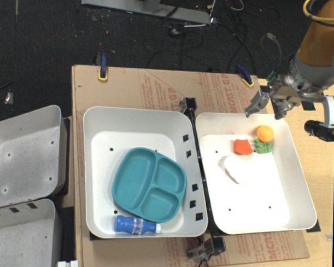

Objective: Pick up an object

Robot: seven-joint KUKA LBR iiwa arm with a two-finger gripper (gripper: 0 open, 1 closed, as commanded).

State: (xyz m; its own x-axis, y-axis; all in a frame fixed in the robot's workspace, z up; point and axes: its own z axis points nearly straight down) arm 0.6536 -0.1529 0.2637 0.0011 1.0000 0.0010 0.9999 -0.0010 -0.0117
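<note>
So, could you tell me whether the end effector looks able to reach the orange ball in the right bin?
Probably yes: the end effector hovers just above the orange ball, with nothing over it.

— Seeing a teal divided plate (149,184) in the left white bin (96,128), lower middle of the frame, with a blue bottle (135,225) patterned in white just below it.

— Noting an orange-red block (243,147), a yellow-orange ball (265,133) and a green piece (262,146) in the right white bin (273,216), plus a white object (235,168) blending into the floor there.

— Showing tan cardboard (157,86) with red lettering beneath both, and black flooring (44,38) speckled with pale bits at upper left.

— Catching an orange band over grey on the arm (317,48), upper right.
</note>
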